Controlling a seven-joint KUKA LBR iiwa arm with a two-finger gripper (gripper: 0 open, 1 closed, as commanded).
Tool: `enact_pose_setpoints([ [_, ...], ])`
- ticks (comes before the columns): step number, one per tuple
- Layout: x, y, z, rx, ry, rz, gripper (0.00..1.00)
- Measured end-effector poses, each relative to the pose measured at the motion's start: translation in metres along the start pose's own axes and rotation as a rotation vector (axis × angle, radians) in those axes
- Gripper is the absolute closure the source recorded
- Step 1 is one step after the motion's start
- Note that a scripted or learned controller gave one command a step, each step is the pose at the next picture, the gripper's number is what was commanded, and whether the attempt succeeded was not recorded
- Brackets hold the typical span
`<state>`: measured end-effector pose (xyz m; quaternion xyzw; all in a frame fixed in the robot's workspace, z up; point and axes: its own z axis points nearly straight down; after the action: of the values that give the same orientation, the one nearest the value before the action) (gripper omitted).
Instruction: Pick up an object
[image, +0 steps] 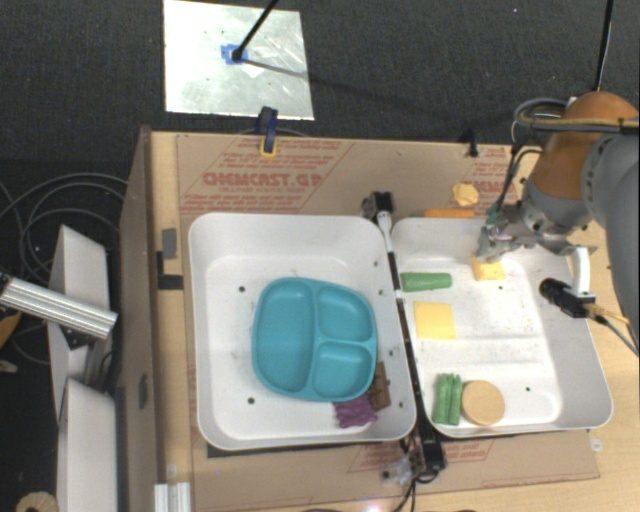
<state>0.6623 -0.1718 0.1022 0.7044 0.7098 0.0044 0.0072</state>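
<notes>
My gripper hangs over the back of the right bin, just above a small yellow block; whether it touches the block I cannot tell. In the same bin lie a green cylinder, a flat yellow square, a pair of green pods and a round tan disc.
The left bin holds a teal divided plate, with a purple piece and a brown piece at its near right edge. An orange stick lies at the right bin's back rim, with a yellow lump behind it.
</notes>
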Motion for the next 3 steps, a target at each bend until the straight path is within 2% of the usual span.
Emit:
enact_pose_setpoints([
  [1, 0.0, -0.001, 0.002, 0.005, 0.0, 0.0, 0.0],
  [2, -0.001, 0.0, -0.009, 0.0, -0.001, -0.002, 1.0],
  [3, -0.001, 0.0, -0.009, 0.001, -0.002, -0.003, 0.0],
])
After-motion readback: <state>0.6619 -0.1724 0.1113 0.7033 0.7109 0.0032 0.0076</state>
